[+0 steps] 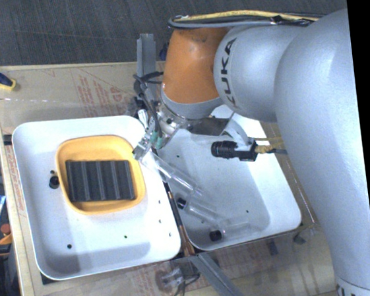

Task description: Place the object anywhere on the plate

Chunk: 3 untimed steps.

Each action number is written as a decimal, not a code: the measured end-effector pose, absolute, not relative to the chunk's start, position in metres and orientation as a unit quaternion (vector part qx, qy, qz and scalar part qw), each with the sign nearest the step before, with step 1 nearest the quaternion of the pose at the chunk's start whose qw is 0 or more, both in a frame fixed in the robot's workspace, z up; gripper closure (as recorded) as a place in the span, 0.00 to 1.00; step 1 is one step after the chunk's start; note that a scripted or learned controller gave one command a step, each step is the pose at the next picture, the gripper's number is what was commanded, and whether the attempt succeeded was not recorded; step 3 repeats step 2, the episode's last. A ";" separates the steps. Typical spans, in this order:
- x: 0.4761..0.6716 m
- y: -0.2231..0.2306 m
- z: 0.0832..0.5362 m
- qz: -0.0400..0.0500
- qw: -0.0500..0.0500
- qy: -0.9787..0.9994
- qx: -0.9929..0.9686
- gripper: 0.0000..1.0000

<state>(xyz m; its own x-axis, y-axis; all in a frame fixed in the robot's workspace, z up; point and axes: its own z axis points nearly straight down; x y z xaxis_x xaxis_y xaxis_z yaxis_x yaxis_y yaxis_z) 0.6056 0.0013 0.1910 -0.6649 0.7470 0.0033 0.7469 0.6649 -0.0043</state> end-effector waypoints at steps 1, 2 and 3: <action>0.580 0.022 0.191 0.001 0.002 -0.957 -0.291 1.00; 0.580 0.022 0.191 0.001 0.002 -0.957 -0.291 0.00; 0.580 0.022 0.191 0.001 0.002 -0.957 -0.291 0.00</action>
